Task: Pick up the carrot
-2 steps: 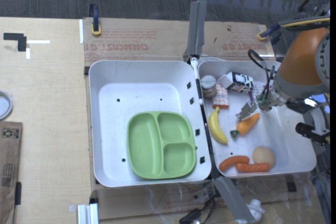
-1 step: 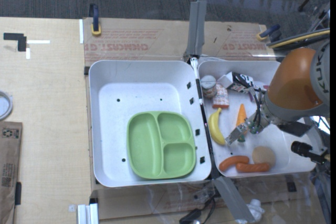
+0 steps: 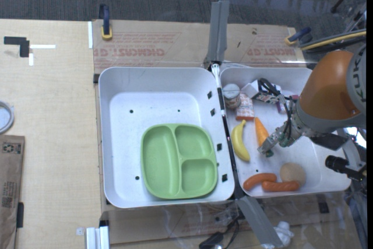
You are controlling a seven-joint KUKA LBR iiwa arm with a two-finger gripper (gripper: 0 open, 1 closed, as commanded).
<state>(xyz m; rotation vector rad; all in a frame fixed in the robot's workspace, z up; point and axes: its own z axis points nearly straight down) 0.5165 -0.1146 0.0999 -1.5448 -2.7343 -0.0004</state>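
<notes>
Carrot (image 3: 260, 131): lay at my ten o'clock, beside the banana (image 3: 239, 141).
Fingers (image 3: 267, 147): grip state — I could not tell.
Approach: I judged straddling its middle best.

You have two white bins (image 3: 111, 125), one green divided plate (image 3: 179, 160), one banana (image 3: 239, 141), one carrot (image 3: 260, 130), two sausages (image 3: 271, 182), one small jar (image 3: 231, 94) and one round bun (image 3: 292, 172).

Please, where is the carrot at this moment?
The carrot lies in the right bin, just right of the banana, with the gripper at its lower end.
</notes>
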